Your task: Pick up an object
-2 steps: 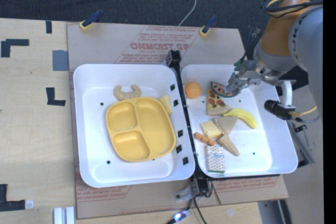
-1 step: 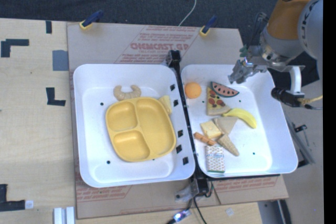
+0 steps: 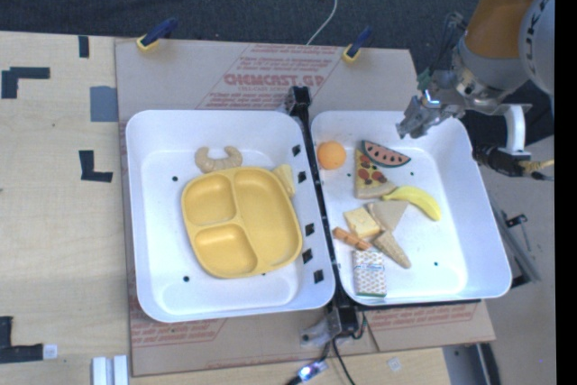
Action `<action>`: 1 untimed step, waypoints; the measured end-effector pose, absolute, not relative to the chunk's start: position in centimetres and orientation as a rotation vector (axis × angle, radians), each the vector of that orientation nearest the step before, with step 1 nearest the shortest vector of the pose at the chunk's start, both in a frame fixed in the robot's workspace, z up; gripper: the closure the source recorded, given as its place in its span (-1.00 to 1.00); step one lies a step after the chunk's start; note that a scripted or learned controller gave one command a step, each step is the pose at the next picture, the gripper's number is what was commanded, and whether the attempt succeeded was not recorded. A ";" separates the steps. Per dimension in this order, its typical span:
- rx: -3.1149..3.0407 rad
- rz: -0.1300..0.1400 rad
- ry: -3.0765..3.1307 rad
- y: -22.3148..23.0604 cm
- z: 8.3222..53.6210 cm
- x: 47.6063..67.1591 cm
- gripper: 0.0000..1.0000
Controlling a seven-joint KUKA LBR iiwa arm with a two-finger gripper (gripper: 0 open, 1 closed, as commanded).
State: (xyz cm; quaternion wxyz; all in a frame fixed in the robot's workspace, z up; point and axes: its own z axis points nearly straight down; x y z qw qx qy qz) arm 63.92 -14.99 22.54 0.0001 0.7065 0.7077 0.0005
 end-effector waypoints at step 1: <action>2.217 0.001 2.229 -10.2 23.3 62.9 1.00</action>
